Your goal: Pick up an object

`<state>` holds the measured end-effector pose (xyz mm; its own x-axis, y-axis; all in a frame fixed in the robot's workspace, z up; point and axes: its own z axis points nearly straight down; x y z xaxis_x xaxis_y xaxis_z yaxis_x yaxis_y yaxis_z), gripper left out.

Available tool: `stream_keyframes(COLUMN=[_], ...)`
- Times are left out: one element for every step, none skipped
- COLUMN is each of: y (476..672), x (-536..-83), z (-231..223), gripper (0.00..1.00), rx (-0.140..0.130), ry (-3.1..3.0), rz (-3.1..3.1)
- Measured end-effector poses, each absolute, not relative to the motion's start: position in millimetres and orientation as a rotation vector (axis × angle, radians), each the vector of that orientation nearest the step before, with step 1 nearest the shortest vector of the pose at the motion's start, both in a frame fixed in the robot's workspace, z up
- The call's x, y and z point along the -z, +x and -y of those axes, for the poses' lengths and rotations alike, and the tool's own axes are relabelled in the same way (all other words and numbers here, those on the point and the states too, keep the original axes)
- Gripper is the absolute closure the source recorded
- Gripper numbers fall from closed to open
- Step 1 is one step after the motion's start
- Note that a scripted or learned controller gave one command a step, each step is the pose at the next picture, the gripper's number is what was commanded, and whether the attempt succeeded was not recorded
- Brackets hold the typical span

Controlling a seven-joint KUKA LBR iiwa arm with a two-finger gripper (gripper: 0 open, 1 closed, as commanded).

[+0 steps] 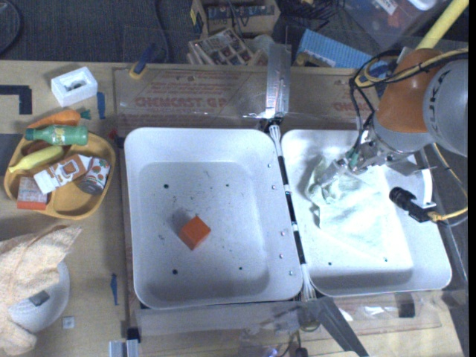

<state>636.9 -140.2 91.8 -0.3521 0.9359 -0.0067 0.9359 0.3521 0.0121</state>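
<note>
Gripper low in the right bin, jaw state unclear through blur; cube sits well left of it in the left bin, so closing here likely grabs nothing

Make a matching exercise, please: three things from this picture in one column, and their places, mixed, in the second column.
Things:
1. small orange cube
2. robot hand
3. green plastic bottle

Places:
A. in the yellow bowl left of the bins
B. over the right white bin
C. in the left white bin

Pairs: 1-C, 2-B, 3-A
</note>
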Motion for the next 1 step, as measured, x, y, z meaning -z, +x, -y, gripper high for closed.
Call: stream_keyframes(y=[638.4], x=[-103.4], z=[140.4], gripper=[1.00], rx=[-0.016], ry=[1.781], rz=[-2.567])
